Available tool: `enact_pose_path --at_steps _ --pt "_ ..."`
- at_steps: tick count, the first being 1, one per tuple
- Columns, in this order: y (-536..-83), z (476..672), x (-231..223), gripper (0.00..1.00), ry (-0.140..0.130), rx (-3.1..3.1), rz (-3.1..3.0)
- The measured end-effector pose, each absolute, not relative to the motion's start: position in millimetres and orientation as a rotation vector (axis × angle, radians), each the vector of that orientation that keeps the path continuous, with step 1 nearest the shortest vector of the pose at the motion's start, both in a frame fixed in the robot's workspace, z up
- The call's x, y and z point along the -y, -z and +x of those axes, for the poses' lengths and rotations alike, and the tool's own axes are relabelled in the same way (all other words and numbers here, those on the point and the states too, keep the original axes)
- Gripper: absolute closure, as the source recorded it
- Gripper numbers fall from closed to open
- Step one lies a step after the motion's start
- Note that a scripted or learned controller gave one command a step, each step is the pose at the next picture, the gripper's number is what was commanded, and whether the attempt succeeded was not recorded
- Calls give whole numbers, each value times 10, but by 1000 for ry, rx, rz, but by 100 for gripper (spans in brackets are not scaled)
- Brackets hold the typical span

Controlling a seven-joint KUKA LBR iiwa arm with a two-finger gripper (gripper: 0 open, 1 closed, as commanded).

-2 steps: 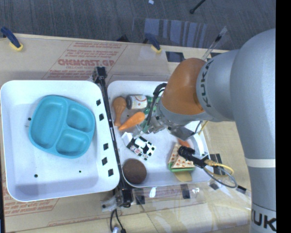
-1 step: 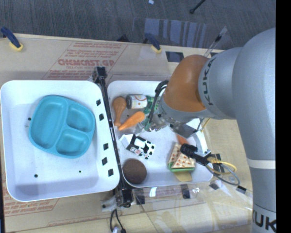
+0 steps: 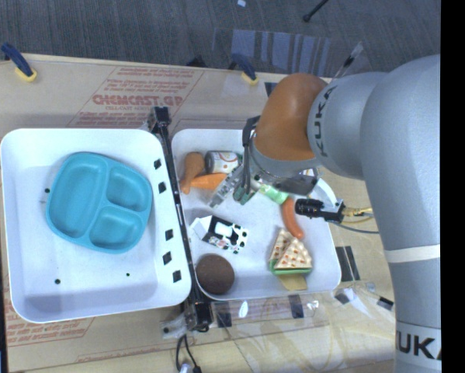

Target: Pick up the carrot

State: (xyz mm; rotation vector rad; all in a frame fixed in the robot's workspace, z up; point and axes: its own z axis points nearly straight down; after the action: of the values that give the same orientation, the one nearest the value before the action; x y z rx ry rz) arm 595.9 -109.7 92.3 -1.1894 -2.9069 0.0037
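The carrot (image 3: 207, 182) lies in the right bin (image 3: 325, 247) near its back left. Its orange body points left and its green top (image 3: 275, 195) sticks out to the right. My gripper (image 3: 232, 193) hangs low right over the carrot's middle and hides that part. It is open, with one fingertip (image 3: 219, 197) in front of the orange body and the other a little to the right. The carrot still rests on the bin floor. The grey arm with its orange band (image 3: 290, 119) reaches in from the right.
Around the carrot are a brown bread roll (image 3: 192, 167), a small can (image 3: 223, 161), a black-and-white block (image 3: 225, 235), a sausage (image 3: 293, 221), a sandwich wedge (image 3: 291, 253) and a brown round piece (image 3: 214, 274). The left bin (image 3: 22, 286) bears a blue divided plate (image 3: 98, 200).
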Motion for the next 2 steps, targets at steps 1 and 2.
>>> enact_pose_path --at_steps 1,2 --pt "-923 5955 1101 0 -5 2904 -1189" --pt "-1034 5968 1095 100 -9 2914 -1172"
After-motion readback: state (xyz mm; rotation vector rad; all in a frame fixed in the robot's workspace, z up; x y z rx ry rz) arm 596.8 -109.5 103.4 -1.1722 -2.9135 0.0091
